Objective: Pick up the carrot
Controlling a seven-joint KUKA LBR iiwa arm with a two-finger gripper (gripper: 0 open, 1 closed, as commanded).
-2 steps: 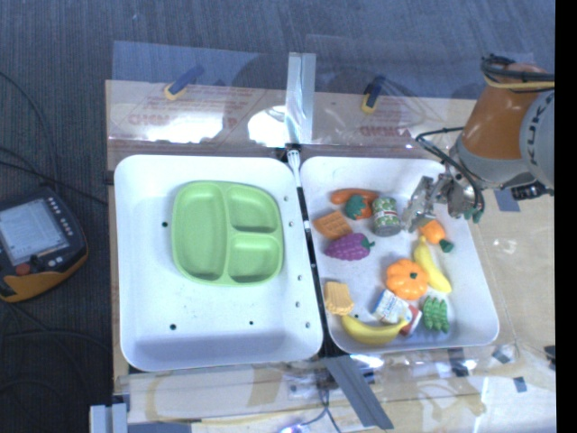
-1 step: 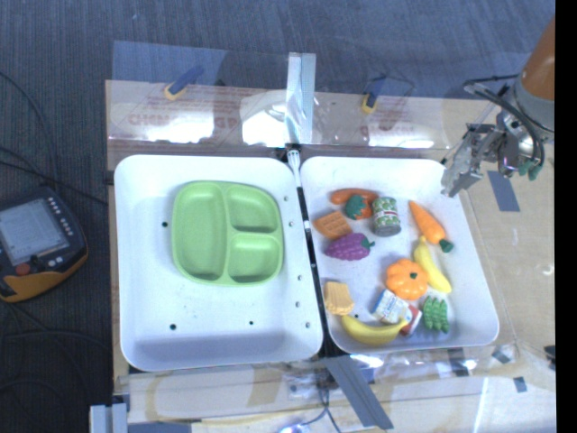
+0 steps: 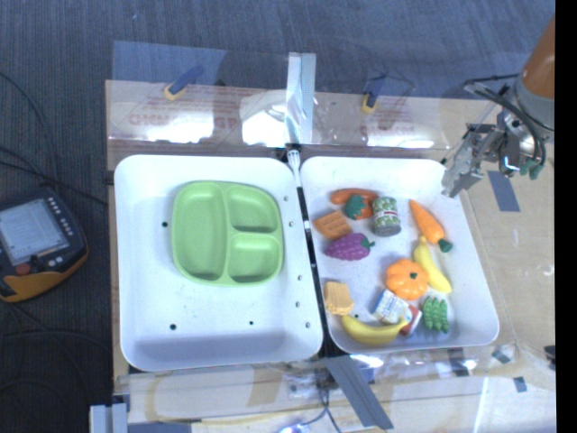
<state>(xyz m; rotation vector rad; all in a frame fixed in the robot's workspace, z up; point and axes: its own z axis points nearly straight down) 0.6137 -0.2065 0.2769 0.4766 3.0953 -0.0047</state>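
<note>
On the bench, the right bin holds the carrot; gripper grasp state indiscernible.

No text, number or brand can be read on any item. The small can in the right bin carries a printed label, and the small carton near the front of that bin has printed faces, but the print on both is too small to resolve. The handheld pendant left of the bench has a screen and rows of buttons whose markings are illegible, and faint reddish lettering on the taped sheet behind the left bin is lost in glare.
</note>
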